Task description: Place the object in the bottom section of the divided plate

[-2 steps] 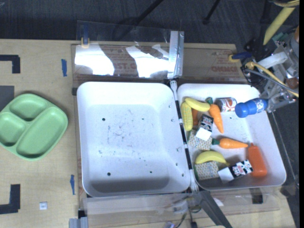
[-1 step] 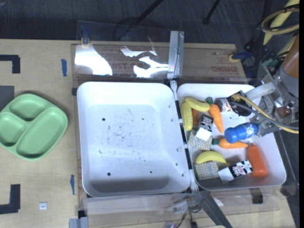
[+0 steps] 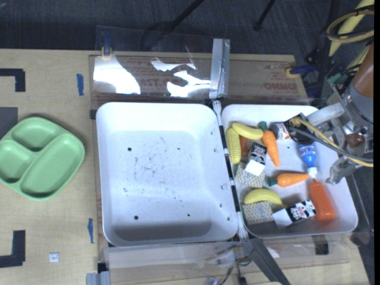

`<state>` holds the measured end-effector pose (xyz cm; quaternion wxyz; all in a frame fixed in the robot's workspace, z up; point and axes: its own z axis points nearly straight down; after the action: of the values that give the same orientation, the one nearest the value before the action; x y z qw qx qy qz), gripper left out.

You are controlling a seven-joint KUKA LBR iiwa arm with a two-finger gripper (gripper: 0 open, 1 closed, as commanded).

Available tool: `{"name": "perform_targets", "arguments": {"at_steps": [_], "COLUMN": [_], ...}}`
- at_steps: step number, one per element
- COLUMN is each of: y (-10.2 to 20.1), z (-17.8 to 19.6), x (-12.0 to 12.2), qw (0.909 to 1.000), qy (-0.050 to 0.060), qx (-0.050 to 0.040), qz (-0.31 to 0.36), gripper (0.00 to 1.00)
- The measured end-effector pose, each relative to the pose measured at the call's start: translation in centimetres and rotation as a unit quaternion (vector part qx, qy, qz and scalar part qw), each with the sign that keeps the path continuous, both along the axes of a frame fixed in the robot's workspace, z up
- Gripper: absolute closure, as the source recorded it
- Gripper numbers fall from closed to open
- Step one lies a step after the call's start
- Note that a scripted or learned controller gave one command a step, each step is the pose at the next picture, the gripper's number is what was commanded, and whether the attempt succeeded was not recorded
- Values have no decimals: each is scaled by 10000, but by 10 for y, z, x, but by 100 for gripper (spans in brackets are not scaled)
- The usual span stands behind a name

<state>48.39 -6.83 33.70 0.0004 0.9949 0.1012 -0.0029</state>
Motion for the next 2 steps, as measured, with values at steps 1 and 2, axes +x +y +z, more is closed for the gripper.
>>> {"name": "perform_targets", "arguments": {"at_steps": [1,2], "y": [0,17], "z": [8,-39], "x": [2,39], "qw": [10000,9989], "qy": [20,6], "qx": [-11,7], "qz": [13,461], "gripper": [100,100]}}
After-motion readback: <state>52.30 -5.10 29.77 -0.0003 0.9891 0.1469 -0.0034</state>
